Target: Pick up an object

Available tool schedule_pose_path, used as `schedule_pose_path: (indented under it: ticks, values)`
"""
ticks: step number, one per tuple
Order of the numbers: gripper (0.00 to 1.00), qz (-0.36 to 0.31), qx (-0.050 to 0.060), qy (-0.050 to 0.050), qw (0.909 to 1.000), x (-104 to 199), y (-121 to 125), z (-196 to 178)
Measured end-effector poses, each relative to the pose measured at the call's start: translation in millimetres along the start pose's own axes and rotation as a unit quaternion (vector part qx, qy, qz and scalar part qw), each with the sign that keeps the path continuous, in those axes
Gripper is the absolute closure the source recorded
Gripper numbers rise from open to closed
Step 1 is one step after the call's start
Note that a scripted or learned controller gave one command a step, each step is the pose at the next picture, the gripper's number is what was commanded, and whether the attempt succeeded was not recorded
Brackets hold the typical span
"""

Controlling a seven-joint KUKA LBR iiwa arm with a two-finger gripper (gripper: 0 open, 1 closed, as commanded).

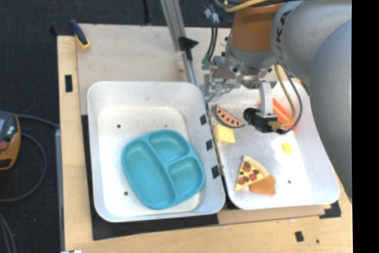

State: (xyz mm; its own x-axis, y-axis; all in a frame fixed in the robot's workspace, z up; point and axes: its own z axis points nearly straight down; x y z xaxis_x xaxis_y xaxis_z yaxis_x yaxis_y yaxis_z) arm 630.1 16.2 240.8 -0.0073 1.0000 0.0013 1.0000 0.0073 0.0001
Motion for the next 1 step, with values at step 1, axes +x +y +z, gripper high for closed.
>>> schedule_pose_path:
  ticks: [1]
  values:
    - [1.0, -0.001, 0.0, 0.0, 1.0, 60.7, -18.3, 0.4]
